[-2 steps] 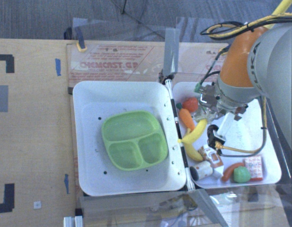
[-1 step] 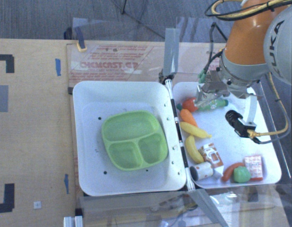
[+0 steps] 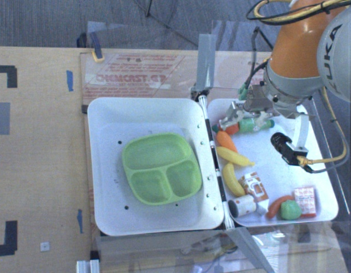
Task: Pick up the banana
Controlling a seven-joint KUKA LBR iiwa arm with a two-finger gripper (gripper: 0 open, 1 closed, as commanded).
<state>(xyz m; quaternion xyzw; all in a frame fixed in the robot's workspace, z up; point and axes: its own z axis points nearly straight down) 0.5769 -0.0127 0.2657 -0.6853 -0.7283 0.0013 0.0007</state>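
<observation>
1. The worktop (image 3: 38, 169) carries two shallow white bins side by side: the left bin (image 3: 107, 118) and the right bin (image 3: 323, 203).
2. A green divided tray (image 3: 161, 168) lies near the middle of the left bin.
3. The banana (image 3: 234, 156) lies in the right bin close to its left wall, about halfway along that wall, pointing slantwise toward the bin's middle.
4. A second yellow piece (image 3: 232, 179) lies just below it, also by the left wall.
5. An orange carrot (image 3: 225, 140) sits just above the banana, nearer the far left corner.
6. A small carton (image 3: 255, 185) and a white cylinder (image 3: 242, 207) lie toward the near edge; a green round item (image 3: 289, 210) and a pink packet (image 3: 305, 200) sit by the near right corner.
7. The arm (image 3: 300, 44) reaches over the right bin's far edge, and the end effector (image 3: 236, 117) hangs above the far left corner, apart from the banana. Whether it is released or clenched cannot be told here.
</observation>
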